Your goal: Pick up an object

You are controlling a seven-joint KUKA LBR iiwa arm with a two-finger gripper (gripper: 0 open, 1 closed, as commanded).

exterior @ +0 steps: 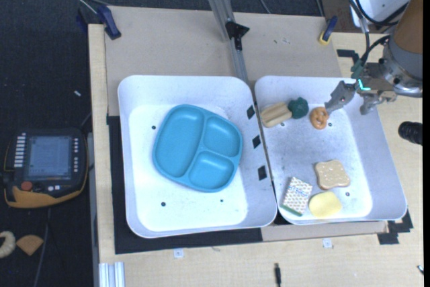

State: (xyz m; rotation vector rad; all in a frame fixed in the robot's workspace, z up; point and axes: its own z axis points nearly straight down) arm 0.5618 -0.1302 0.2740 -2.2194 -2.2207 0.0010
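Over right bin's [376, 144] upper right corner: gripper [353, 99], 2 fingers [338, 97] spread apart, nothing between them. Just left of nearer finger, close but apart: orange doughnut-like toy [319, 118]. Further left: dark green lump [298, 106] touching tan bread-roll toy [275, 113]. Well below gripper, near bin's front: tan cracker-like square [332, 175], yellow lemon-like piece [325, 205], patterned sponge [295, 196]. Far left, in left bin [134, 165]: blue 3-compartment plate [197, 147].

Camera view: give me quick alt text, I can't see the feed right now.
The gripper hangs over the right bin's far edge, beside an orange toy. That bin also holds a tan-and-teal toy, a cracker, a patterned sponge and a yellow piece; the left bin holds a blue divided plate.
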